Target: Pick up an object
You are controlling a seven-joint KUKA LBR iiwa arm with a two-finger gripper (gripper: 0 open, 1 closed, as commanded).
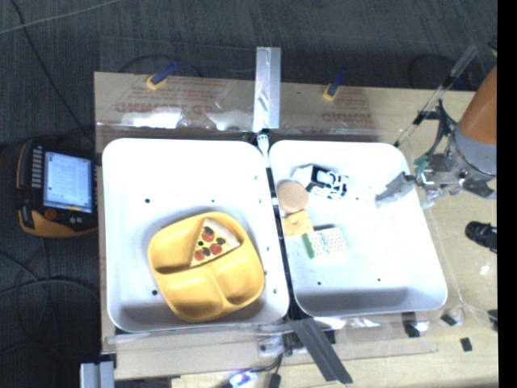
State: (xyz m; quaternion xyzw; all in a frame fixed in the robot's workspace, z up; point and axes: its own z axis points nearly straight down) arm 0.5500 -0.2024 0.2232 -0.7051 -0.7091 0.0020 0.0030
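The gripper [393,191] is at the right side of the frame, over the upper right part of the right bin [404,285]. It hangs from the grey arm [477,148], which comes in from the right edge with its orange band at the top. A grey finger [396,188] sticks out toward the left, low over the white floor of the bin. I cannot tell if the gripper is wide or narrow, and nothing can be seen between its fingers.

To the left of the gripper, well apart from it, a small black and white thing [327,181] lies near the top of the right bin. Just below and to the left of it is a round tan piece [291,192], close to the wall between the two bins. Below that is a tan block [296,222]. Next to it lies a green stick [308,245] and a small pale card with dots [328,241]. These things sit close together in the left half of the right bin.

The left bin [133,184] holds a yellow tray [206,265] with three parts. A toy pizza slice [215,241] lies in the top part of the tray.

Both bins sit on the tabletop [380,103]. At the far left of the frame a small screen with an orange case [60,188] lies on the dark floor [65,39].
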